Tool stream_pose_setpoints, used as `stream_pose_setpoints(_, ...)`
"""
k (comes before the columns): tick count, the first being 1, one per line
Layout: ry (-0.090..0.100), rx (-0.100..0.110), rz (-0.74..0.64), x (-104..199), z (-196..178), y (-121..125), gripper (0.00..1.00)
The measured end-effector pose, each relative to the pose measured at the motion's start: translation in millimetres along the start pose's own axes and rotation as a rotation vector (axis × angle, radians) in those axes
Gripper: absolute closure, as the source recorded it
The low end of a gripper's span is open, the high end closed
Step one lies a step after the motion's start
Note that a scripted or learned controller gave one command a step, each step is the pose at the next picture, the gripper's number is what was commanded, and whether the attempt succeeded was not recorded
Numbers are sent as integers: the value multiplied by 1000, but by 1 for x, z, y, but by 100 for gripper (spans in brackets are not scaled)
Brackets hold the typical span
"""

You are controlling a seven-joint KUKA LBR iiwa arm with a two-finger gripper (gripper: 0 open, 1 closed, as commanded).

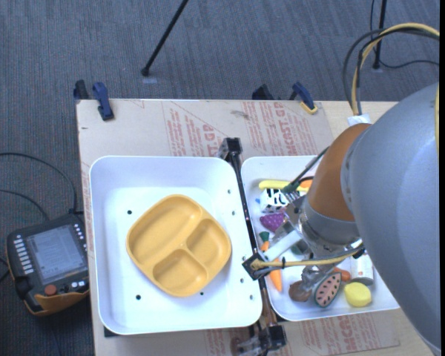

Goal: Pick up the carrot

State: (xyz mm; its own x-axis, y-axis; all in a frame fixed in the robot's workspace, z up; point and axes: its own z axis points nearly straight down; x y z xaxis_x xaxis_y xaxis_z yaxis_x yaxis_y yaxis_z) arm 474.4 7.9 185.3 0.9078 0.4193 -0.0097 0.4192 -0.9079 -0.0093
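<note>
floor: dark grey carpet, tripod legs at top of frame, teach pendant (50,267) at lower left
bench: cardboard-topped (170,124), blue clamps along its upper edge
left bin (111,191): centre-left, holds a yellow divided plate (179,245)
right bin (282,314): right of centre, crowded with toy food, mostly covered by the arm (389,199)
carrot (276,279): orange, lower left of right bin, just beside the bin's left wall
gripper (305,273): low over the right bin, just right of the carrot; cannot tell finger state, wrist hides it
clutter: watermelon slice (328,289) and lemon (358,295) at lower right, purple grapes (272,219) and a yellow piece (276,185) above
obstruction: arm body and cables block the bin's right half
</note>
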Motion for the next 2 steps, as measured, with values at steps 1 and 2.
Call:
stream_pose_setpoints(1,0,0,0,0,0,0,0)
stream_pose_setpoints(2,0,0,0,0,0,0,0)
